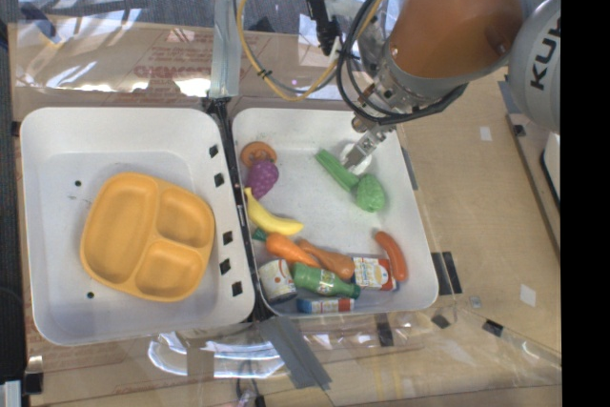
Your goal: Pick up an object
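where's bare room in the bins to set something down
Left bin: bare floor above and left of the yellow tray. Right bin: an open patch mid-floor between the banana and the green vegetable. Crowded along the right bin's near edge: carrot, green bottle, sausage.

The arm [448, 10] hides the bin's [410, 195] far corner, and perhaps the tool.

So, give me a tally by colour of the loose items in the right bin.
Green: 2, broccoli, bottle
Orange: 2, carrot, round slice
Purple: 1, grapes
Yellow: 1, banana
Red: 1, sausage
Printed packs or cans: 3
Total: 10
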Controlling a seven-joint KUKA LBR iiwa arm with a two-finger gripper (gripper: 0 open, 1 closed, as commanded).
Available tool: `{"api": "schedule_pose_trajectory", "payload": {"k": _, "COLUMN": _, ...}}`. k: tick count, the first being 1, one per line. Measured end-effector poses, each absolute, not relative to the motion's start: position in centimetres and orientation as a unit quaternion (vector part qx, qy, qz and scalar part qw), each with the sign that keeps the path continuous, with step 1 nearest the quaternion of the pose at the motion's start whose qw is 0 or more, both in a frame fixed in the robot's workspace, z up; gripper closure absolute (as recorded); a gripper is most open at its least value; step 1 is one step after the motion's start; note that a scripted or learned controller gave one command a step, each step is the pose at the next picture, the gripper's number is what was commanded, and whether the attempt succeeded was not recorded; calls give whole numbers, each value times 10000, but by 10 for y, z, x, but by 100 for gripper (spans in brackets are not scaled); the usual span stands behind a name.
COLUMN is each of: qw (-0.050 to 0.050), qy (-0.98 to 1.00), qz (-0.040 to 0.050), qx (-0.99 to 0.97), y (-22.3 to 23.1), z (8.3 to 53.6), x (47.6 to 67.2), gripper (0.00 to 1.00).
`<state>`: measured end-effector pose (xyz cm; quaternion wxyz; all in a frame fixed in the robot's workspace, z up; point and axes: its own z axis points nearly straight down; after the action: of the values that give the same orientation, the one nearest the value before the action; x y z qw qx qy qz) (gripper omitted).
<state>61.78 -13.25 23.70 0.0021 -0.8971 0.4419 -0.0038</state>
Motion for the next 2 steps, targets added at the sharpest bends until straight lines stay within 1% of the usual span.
{"api": "schedule_pose_trajectory", "payload": {"k": 1, "qw": 19, "qy": 2643, "qz": -1, "qx": -9645, "y": -180, "z": 204, "x": 630, "gripper": 100}}
{"api": "schedule_pose_trajectory", "payload": {"k": 2, "qw": 11, "qy": 2067, "qz": 2, "qx": -9784, "y": -179, "z": 203, "x": 556, "gripper": 100}}
